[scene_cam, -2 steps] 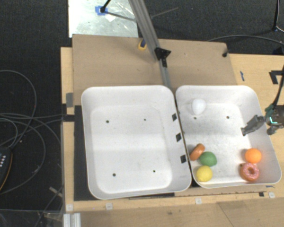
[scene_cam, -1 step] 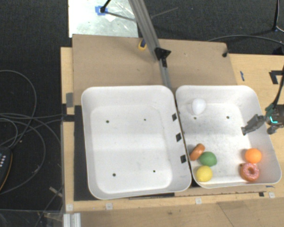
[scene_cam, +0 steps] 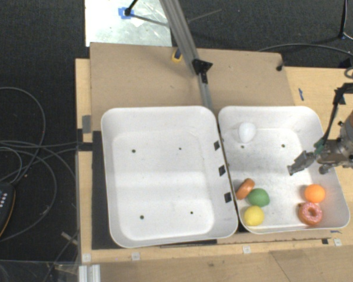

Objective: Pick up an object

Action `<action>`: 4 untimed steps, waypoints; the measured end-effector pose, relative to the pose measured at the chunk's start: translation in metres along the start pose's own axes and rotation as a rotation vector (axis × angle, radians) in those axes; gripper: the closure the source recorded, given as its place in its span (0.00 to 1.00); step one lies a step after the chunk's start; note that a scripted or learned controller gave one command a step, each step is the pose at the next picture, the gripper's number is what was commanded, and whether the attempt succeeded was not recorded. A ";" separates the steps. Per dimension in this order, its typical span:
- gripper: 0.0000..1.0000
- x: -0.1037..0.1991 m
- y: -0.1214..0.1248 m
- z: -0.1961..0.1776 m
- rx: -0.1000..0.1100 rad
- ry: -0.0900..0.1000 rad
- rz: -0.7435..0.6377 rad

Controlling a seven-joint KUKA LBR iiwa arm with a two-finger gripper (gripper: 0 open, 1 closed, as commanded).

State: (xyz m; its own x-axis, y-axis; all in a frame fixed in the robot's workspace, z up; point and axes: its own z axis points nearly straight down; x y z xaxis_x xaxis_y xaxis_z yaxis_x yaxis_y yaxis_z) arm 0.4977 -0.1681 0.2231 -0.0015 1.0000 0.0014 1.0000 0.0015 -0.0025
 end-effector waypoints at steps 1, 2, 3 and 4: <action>0.00 0.001 -0.007 0.060 0.002 0.001 0.001; 0.00 0.000 0.003 0.117 0.001 0.000 0.001; 1.00 -0.001 0.004 0.103 -0.005 -0.002 0.002; 1.00 -0.002 0.003 0.060 -0.008 -0.003 -0.002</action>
State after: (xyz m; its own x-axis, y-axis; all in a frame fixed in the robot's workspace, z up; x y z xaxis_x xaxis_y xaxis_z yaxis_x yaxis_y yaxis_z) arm 0.5010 -0.1697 0.1631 -0.0035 1.0000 -0.0018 1.0000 0.0035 0.0057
